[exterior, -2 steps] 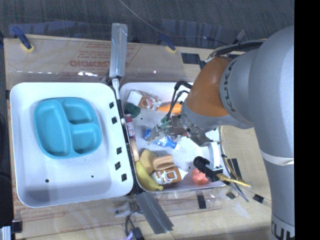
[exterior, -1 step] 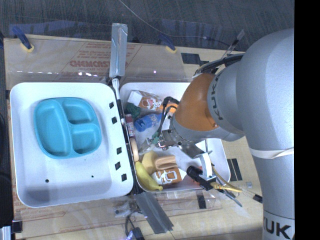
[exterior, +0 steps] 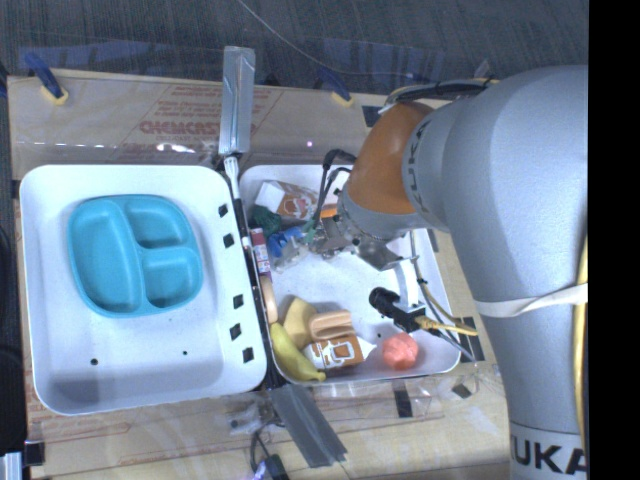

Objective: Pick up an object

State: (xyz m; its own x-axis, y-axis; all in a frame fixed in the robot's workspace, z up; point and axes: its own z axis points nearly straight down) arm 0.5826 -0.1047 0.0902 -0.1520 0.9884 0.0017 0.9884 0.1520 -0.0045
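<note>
Reaching into right bin [exterior: 440, 363], gripper [exterior: 318, 236] low over clutter near bottle [exterior: 259, 251], probably to grab there. Jaw state: cannot tell. Banana [exterior: 290, 353], ball [exterior: 400, 351] near front.

Even, bright overhead light (slightly soft focus) glares on the left bin [exterior: 40, 268].

Tray [exterior: 133, 251]: light blue. Bins [exterior: 60, 368]: white. Banana [exterior: 292, 353]: yellow. Ball [exterior: 401, 351]: salmon pink. Arm [exterior: 500, 168]: grey, orange band [exterior: 385, 163]. Surface [exterior: 120, 108]: tan.
</note>
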